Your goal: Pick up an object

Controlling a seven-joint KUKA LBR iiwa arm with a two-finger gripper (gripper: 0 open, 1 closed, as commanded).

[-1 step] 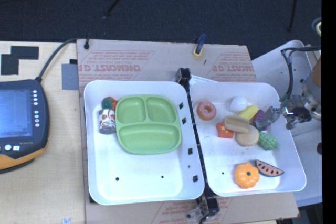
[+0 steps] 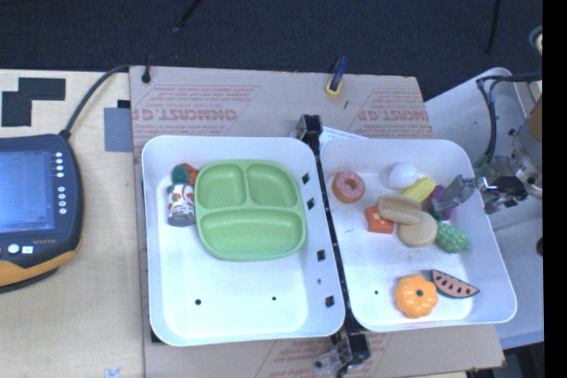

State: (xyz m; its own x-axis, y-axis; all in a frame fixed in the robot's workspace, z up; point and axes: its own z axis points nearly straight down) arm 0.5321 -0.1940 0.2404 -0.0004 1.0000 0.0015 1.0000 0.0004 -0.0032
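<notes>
The right bin [image 2: 483, 279] holds several toy foods. A pink donut [image 2: 348, 186] lies at the back left and a white egg [image 2: 403, 173] beside a yellow piece [image 2: 419, 189]. In the middle are a tan bread roll [image 2: 409, 221] and a small red piece [image 2: 379, 221], with a green bumpy piece [image 2: 452, 237] to their right. An orange pumpkin [image 2: 415, 295] and a watermelon slice [image 2: 454, 284] lie at the front. My gripper [image 2: 460, 189] hangs low at this bin's right side, just above a purple piece [image 2: 440, 204] and next to the yellow piece.
The left bin [image 2: 230, 305] holds a green divided plate [image 2: 250, 210], a small can [image 2: 181, 204] and a little red-green toy [image 2: 183, 174]. A tablet pendant [image 2: 35, 204] lies on the bench at the left. Cables and arm parts crowd the right edge.
</notes>
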